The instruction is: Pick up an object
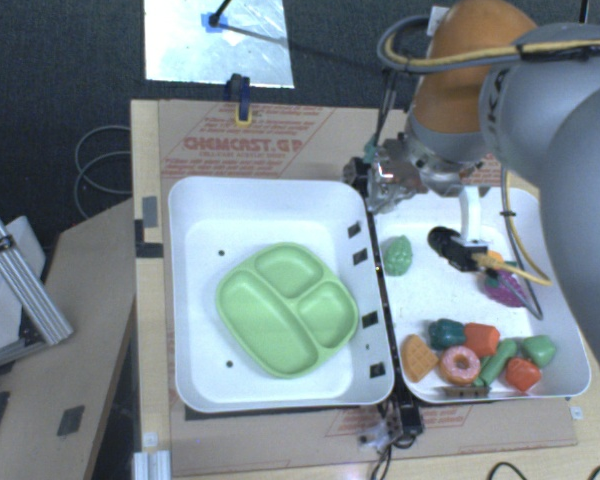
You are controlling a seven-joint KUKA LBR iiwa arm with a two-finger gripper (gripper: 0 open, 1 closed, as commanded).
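Left bin (202, 230): one pale green divided plate (285, 308) with three compartments, lying flat near the bin's centre. The compartments hold nothing.

Gripper (378, 183): at the far left corner of the right bin (430, 303), close to the wall shared by the two bins. It is blurred and partly covered by the wrist. Whether it is open or closed cannot be told, and no item is seen in its hold.

Right bin, loose: one knobbly green toy vegetable (397, 255) near the shared wall, just in front of the gripper and apart from it.

Right bin, near edge: a tight, overlapping cluster, so the count is approximate at seven.
- one orange pastry (417, 356)
- one pink-iced doughnut (460, 365)
- one dark green piece (445, 331)
- one orange-red piece (482, 338)
- one slim green piece (495, 365)
- one red piece (523, 373)
- one pale green piece (538, 348)

Right bin, right of centre: one purple toy (502, 288), shape unclear.

Arm (570, 148): it covers the bin's far right corner.
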